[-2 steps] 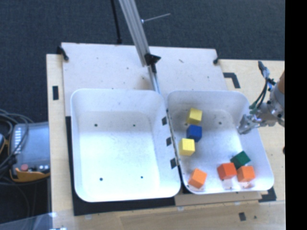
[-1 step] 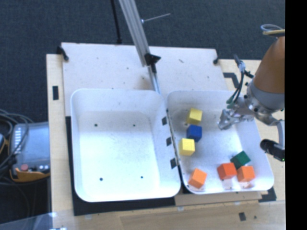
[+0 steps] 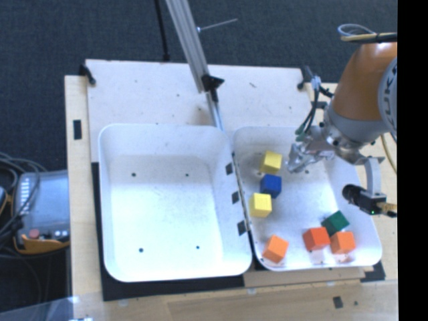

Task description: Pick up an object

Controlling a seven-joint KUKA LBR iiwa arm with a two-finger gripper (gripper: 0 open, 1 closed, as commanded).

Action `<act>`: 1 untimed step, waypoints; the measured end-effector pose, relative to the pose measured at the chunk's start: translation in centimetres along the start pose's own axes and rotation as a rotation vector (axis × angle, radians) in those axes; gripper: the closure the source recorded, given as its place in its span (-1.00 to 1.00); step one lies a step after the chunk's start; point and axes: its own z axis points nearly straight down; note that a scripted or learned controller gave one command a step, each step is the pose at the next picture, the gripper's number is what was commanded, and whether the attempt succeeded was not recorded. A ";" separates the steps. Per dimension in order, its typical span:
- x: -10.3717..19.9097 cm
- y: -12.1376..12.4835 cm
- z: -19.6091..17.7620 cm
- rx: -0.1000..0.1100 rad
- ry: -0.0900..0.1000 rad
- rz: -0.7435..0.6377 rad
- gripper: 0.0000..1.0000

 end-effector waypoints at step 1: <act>5.1 1.6 1.0 0.000 -0.001 0.000 1.00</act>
